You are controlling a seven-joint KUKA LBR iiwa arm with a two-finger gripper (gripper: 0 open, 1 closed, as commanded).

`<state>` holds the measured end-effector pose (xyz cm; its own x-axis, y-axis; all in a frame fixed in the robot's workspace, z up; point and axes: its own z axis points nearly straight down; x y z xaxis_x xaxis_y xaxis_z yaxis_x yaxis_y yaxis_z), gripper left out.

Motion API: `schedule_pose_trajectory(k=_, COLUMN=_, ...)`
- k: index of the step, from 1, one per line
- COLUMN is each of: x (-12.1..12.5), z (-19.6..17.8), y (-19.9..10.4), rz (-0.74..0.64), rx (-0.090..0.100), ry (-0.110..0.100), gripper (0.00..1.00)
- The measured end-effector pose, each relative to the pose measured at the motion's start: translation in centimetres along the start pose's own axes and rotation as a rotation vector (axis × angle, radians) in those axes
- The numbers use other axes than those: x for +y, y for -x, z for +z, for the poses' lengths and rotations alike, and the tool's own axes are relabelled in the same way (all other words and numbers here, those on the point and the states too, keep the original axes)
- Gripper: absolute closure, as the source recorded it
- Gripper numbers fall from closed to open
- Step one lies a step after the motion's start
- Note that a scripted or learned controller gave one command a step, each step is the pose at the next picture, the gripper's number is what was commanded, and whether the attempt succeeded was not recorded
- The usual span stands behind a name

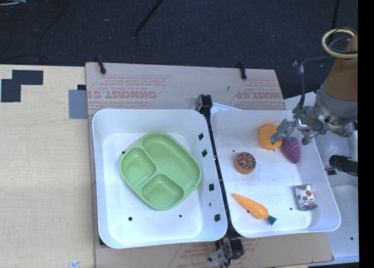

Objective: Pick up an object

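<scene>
Claw (290, 131) low over far right of right bin (327, 226), fingers apart and holding nothing, set between orange fruit (267, 136) just left and purple fruit (291, 150) just nearer. Probably closest pick: purple fruit, long axis running near to far.

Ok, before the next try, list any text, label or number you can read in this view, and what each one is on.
"CHEMCAST, INC." in red, printed upside down, twice along the cardboard sheet behind the bins; the letters are small, so this reading is uncertain.
Red print on the cardboard strip at the front edge: too blurred to read.
Small can in the right bin: label picture only, too small to read.
</scene>
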<state>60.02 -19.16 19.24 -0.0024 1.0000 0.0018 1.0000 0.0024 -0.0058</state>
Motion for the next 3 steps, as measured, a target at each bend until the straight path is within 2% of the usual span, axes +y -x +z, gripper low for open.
schedule_pose_trajectory(k=2, x=-0.6, z=10.5, y=0.4, rz=0.001, rx=0.004, ry=0.0, gripper=0.0)
schedule_pose_trajectory(k=3, x=-0.6, z=9.2, y=0.6, rz=0.002, rx=0.0, ry=0.001, gripper=1.0)
